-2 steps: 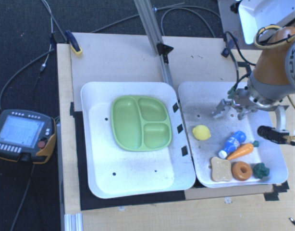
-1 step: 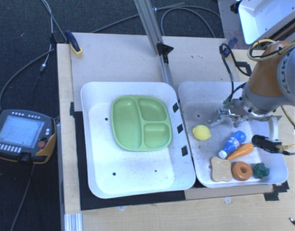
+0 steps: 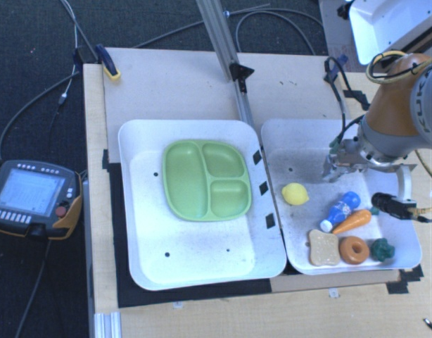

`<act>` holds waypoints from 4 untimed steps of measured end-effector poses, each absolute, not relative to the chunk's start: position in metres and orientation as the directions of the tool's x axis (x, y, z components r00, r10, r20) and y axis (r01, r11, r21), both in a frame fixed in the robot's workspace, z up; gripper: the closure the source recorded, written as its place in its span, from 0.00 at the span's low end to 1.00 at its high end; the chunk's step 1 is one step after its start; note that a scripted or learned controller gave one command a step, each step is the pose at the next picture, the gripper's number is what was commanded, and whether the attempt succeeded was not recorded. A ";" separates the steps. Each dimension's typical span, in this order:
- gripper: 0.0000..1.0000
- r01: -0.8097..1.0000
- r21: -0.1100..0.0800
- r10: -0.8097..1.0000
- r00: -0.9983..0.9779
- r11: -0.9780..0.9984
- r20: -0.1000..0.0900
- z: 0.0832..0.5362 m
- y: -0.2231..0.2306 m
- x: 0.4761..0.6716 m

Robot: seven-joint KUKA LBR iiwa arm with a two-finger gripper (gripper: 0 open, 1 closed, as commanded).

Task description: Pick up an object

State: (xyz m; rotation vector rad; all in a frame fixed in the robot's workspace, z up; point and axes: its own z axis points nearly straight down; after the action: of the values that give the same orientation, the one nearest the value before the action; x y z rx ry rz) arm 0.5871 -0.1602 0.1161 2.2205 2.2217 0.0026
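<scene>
The claw (image 3: 335,166) hangs over the upper part of the right bin (image 3: 300,136), small and blurred under the grey wrist, so I cannot tell how far it is parted, and nothing can be made out in its grip. The arm's orange band (image 3: 395,108) runs off the right edge. The toys lie toward the bin's near side, apart from the claw. A yellow lemon (image 3: 295,194) sits below and to its left. A blue bottle (image 3: 341,210) lies tilted, white cap toward the lower left. Touching it, an orange carrot (image 3: 352,221) has its long axis rising to the right. Below are a toast slice (image 3: 323,248), a brown donut (image 3: 354,249) and a green broccoli piece (image 3: 382,249). In the left bin (image 3: 142,143) rests a green divided plate (image 3: 205,179).
</scene>
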 end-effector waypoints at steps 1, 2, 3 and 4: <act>1.00 1.000 0.007 1.000 -0.002 0.002 -0.002 0.176 -0.158 0.597; 1.00 1.000 0.007 1.000 -0.002 0.002 -0.002 0.239 -0.157 0.592; 1.00 1.000 0.004 1.000 -0.001 0.001 -0.001 0.263 -0.157 0.593; 1.00 1.000 -0.001 1.000 -0.005 0.005 0.003 0.269 -0.107 0.576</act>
State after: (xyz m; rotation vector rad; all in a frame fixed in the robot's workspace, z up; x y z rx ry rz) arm 0.5760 -0.1074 0.2687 2.2176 2.2290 0.0019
